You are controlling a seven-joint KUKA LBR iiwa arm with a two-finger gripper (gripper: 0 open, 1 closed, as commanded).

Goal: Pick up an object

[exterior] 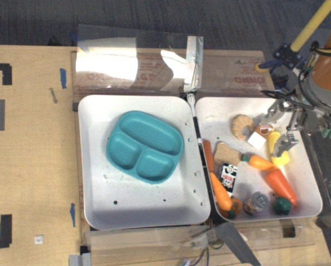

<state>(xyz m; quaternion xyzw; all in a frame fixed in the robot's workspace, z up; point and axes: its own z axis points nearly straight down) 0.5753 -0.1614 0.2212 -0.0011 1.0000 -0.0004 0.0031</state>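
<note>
- Gripper (283,127) hangs over the right bin (315,204), upper right part, fingers parted, nothing between them.
- Yellow banana (275,148) lies directly beneath the fingertips, apparently touching.
- Large carrot (280,184) just below the banana.
- Teal divided plate (145,146) in the left bin (99,204), well apart.

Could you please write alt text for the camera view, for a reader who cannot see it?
The gripper hangs over the right bin, above a jumble of toy food including a banana and carrot. The left bin holds a teal divided plate.
</note>
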